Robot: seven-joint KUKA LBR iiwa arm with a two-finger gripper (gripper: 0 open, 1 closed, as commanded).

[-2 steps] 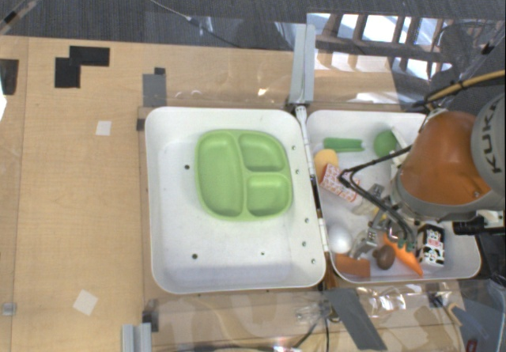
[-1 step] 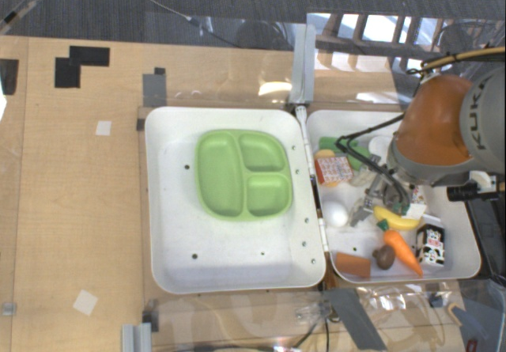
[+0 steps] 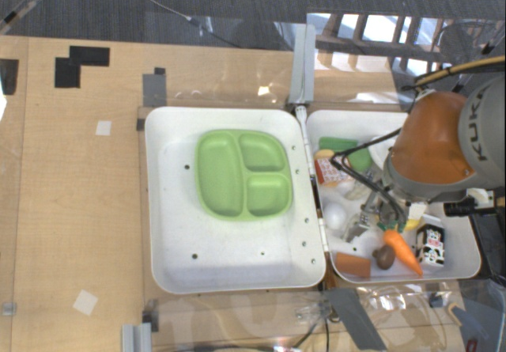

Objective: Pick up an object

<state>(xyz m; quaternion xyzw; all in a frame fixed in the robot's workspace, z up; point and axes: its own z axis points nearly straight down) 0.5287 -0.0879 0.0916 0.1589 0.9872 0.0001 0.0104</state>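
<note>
— Where do we see the gripper [image 3: 366,220]?

— Down in the right bin [image 3: 466,267], at about four o'clock; whether it's open or closed we cannot tell.

— And the objects?

— We see a carrot [image 3: 402,250] just beside it at five o'clock, with a green divided plate [image 3: 242,173] in the left bin [image 3: 170,208].

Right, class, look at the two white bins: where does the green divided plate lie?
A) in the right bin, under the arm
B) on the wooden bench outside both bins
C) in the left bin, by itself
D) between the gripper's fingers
C: the green divided plate lies flat in the left bin, apart from the arm over the right bin.
</note>
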